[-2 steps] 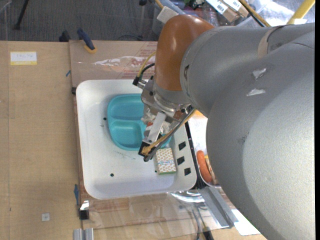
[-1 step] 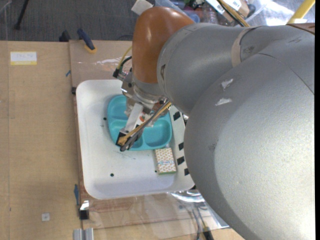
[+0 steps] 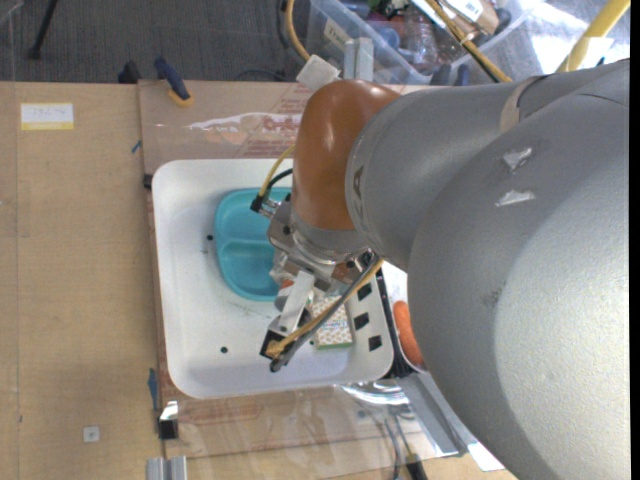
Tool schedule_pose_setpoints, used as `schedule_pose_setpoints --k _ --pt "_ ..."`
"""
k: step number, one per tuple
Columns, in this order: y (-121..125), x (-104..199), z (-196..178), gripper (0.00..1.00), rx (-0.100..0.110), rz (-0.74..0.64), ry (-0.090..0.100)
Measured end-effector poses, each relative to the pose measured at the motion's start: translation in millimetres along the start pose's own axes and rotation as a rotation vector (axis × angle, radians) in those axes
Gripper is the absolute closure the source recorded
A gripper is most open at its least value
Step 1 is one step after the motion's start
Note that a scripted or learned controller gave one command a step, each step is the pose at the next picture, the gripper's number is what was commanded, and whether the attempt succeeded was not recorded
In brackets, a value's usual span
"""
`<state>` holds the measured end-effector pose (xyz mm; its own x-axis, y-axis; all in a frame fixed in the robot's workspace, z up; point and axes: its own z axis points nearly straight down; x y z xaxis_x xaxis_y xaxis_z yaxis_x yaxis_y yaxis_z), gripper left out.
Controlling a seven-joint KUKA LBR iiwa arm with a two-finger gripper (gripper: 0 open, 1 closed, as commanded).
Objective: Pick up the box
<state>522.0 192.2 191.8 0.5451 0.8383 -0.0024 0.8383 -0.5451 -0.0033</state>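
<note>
Across tan bench board point(image 3: 70, 268), seeing bare, open surface all along the left, below a small pale label point(image 3: 45, 115). Beyond the far edge, noting dark floor, a clear tub point(image 3: 430, 28) of clutter, and a blue clamp point(image 3: 175, 83) sitting at the board's rim.

Looking into the white bin point(image 3: 185, 298): finding a teal dish point(image 3: 240, 243) lying in the far half, apart from the left wall and leaving bare white floor along the near and left sides.

Watching the grey arm point(image 3: 500, 268) reaching in from the right, covering the bin's right wall and most of the neighbouring bin, with the orange band point(image 3: 330, 158) hanging over the dish's right edge.

Placing the gripper point(image 3: 308, 268) low over the bin, just right of the dish; not managing to tell from this angle whether open or closed.

Spotting what is probably the box point(image 3: 335, 330), small and patterned green and white, lying on the bin floor near the near-right corner, just beside the gripper and partly under the arm.

Making out an orange object point(image 3: 405, 333) peeking out past the bin's right edge.
</note>
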Motion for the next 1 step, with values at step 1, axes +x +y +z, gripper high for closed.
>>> schedule_pose_setpoints --k 1 --pt "-29.6 18.8 -11.4 1.00 -0.002 0.403 0.005"
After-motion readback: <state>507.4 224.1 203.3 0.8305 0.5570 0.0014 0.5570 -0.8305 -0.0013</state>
